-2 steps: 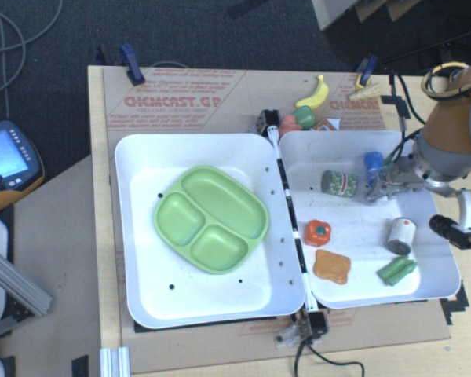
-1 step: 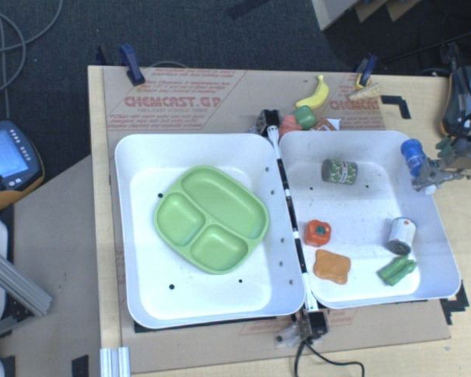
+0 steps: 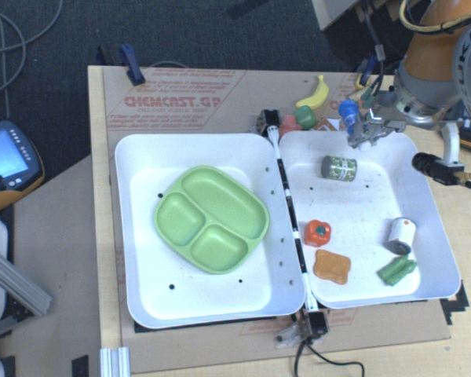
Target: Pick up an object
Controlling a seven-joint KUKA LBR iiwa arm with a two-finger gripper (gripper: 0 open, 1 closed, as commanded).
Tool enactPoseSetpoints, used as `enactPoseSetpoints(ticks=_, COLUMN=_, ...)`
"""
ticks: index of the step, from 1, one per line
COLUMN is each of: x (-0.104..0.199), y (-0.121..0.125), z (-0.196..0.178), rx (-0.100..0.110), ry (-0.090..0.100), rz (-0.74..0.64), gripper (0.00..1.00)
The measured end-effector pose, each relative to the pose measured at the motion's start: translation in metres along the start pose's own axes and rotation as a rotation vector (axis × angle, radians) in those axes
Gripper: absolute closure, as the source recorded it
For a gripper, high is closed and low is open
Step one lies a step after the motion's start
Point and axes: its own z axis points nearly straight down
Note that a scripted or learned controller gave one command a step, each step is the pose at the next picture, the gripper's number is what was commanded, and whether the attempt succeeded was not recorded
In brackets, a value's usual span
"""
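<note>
Red lettering reading "CHEMCAST GP" is printed on the brown protective sheet (image 3: 180,100) covering the desk behind the bins, and smaller red lines are set above and below it, too fine to be read. A label on the small can (image 3: 339,168) cannot be made out.

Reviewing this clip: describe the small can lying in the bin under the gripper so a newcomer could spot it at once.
Start at the right-hand white bin, the one without the green divided plate. Look in its far half, just below the gripper: the can lies on its side there, alone. It is a short cylinder with a dark green label, unlike the orange pieces and the white can near the bin's front.
</note>
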Motion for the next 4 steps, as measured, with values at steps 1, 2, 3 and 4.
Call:
enactPoseSetpoints(ticks=1, x=-0.007, y=-0.005, z=0.0, rx=0.007, ry=-0.001, rz=0.01, gripper=0.0)
enactPoseSetpoints(ticks=2, x=0.013, y=-0.12, z=0.117, rx=0.024, ry=0.005, rz=0.015, gripper=0.0)
enactPoseSetpoints(ticks=3, x=0.03, y=-0.042, z=0.102, rx=0.002, ry=-0.002, rz=0.007, gripper=0.0)
enactPoseSetpoints(ticks=4, x=-0.001, y=0.001, z=0.12, rx=0.063, ry=0.011, rz=0.002, gripper=0.0)
